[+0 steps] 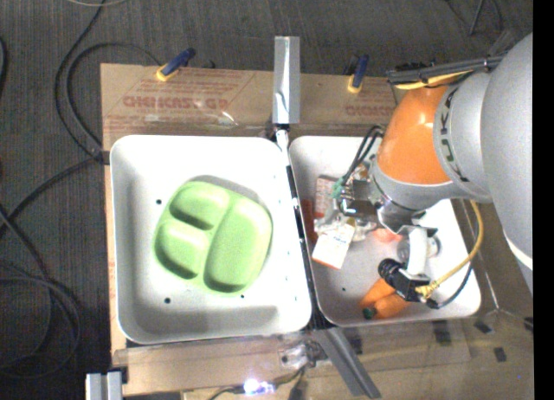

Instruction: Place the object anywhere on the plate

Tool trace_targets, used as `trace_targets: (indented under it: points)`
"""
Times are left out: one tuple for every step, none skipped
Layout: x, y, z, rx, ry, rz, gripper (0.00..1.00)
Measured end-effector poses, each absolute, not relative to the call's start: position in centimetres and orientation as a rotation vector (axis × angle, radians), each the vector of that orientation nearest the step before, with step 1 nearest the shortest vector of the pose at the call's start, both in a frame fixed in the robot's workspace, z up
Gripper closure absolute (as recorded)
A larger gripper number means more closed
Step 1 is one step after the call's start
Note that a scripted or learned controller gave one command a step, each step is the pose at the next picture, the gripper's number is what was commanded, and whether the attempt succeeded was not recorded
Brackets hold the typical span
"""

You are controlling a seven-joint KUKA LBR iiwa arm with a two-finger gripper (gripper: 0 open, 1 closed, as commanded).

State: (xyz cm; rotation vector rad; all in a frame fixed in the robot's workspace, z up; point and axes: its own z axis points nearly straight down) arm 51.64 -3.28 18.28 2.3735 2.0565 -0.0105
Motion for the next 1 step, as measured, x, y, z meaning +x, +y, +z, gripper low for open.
trace_targets:
  points:
    - [56.15, 1.87, 18.49, 2.167, 2.273, -0.006, 1.00]
